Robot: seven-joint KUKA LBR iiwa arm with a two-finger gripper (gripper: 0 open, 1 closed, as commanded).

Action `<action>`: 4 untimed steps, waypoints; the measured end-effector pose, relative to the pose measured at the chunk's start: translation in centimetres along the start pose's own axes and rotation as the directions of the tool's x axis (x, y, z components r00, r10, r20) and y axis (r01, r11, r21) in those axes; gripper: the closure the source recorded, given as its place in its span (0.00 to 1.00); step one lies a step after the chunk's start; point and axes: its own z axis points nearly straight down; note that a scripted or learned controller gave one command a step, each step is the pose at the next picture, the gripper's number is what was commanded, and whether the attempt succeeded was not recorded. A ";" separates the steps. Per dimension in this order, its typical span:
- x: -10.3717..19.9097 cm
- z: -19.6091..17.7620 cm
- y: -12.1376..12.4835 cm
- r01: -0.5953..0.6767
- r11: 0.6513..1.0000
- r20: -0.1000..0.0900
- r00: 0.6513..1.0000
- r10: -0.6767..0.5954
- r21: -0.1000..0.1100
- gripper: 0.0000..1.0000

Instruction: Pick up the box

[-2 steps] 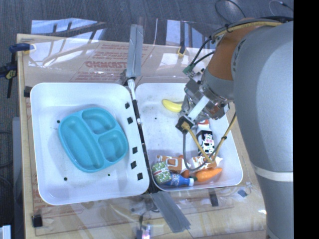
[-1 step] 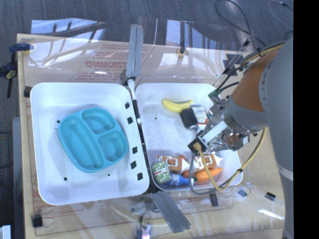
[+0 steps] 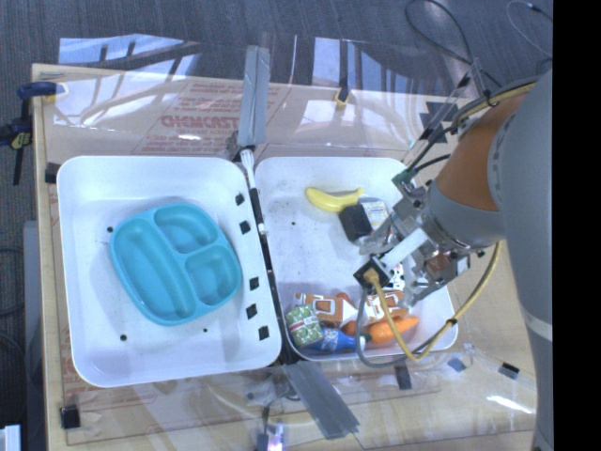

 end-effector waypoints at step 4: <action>2.2 14.0 -1.7 -0.193 0.981 -0.041 0.981 0.192 -0.030 0.00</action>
